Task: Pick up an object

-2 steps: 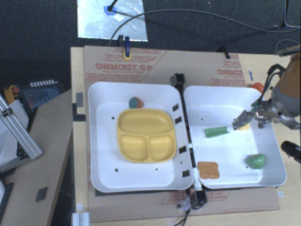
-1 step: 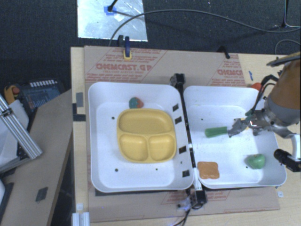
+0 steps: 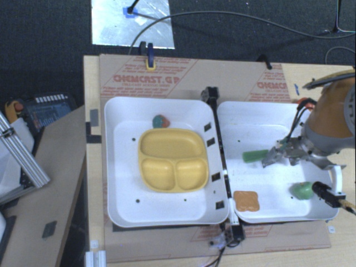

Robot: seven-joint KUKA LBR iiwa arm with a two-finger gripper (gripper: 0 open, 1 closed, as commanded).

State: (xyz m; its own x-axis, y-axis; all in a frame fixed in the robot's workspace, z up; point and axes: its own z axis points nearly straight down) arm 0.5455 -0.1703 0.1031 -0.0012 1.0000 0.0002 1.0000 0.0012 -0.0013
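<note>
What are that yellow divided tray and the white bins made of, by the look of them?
The yellow divided tray looks like moulded plastic: one even colour, rounded compartment walls, a soft sheen. The white bins also look like plastic, smooth and slightly glossy with rounded corners, though thin painted metal cannot be ruled out. The sheet under them looks like brown cardboard, matt with red print.

End effector (image 3: 271, 159) beside green block (image 3: 255, 156)

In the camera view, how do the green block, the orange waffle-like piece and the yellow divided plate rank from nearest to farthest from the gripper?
Measured from the gripper:
1. Green block, right bin, just left of the gripper tip.
2. Orange waffle-like piece, right bin, near its front left corner.
3. Yellow divided plate, left bin, across the divider.
</note>
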